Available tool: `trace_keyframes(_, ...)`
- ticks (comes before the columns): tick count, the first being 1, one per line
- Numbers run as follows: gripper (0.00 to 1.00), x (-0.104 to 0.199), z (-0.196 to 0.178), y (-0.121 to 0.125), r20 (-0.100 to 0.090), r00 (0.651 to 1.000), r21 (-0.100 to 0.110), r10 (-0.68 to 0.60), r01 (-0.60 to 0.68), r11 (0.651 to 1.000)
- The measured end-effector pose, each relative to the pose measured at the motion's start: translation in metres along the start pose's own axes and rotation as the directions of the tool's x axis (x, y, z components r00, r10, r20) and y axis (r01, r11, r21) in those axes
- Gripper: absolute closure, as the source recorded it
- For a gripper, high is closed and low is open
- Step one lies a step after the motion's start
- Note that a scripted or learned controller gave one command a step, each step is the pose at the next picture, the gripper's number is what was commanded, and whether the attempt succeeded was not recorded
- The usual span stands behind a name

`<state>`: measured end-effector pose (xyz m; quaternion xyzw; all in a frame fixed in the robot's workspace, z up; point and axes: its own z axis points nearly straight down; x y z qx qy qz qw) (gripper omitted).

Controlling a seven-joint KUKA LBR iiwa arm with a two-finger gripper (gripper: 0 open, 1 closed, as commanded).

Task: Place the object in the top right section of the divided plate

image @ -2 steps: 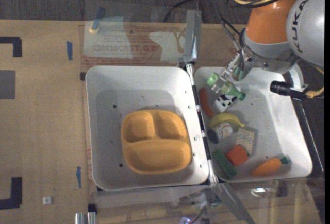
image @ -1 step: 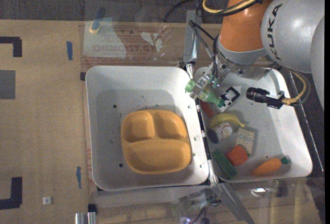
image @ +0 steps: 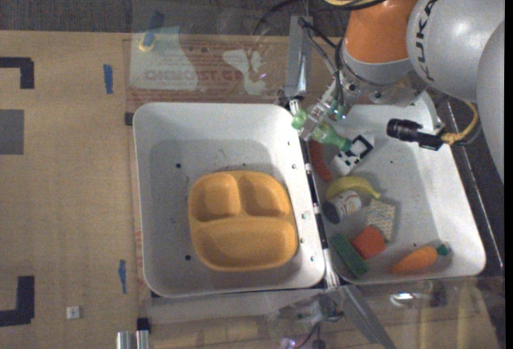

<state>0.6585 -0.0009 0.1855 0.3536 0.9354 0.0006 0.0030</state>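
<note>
- Camera view, arm: grey arm with orange band enters from the upper right of the frame; the gripper (image: 325, 116) hangs over the inner rims of the two bins, at upper centre.
- Gripper state: a green bottle (image: 323, 133) sits at the fingertips, lying nearly level with its pale cap toward the left. It appears pinched between the fingers, so I judge it held; the contact itself is small and partly blurred.
- Task object: the bottle, located above the dividing rim, not yet over the plate (image: 240, 219).
- Handling, as a judgement: looks like a light, stiff plastic toy with a smooth, rounded body that could slip or swivel in a pinch. Best hold is across the mid-body, not the tapered neck.
- Left bin (image: 160, 139): contains the orange divided plate, lower centre of frame. It has two small sections on its upper side and one large below; the upper right section (image: 267, 196) is bare.
- Right bin (image: 449, 203): contains a banana (image: 354, 188), a carrot (image: 417, 259), a red block (image: 369, 242), a black-and-white die (image: 353, 152) and further small items, crowded along its left side.
</note>
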Motion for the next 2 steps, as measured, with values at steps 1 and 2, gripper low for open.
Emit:
trace_keyframes(1, 1.00, 0.0283, 0.0001, -0.0049, -0.004, 0.999, 0.002, -0.053, 0.053, 0.999)
trace_keyframes(2, 1.00, 0.0284, -0.0002, -0.0006, -0.001, 0.993, 0.000, -0.117, 0.117, 0.993)
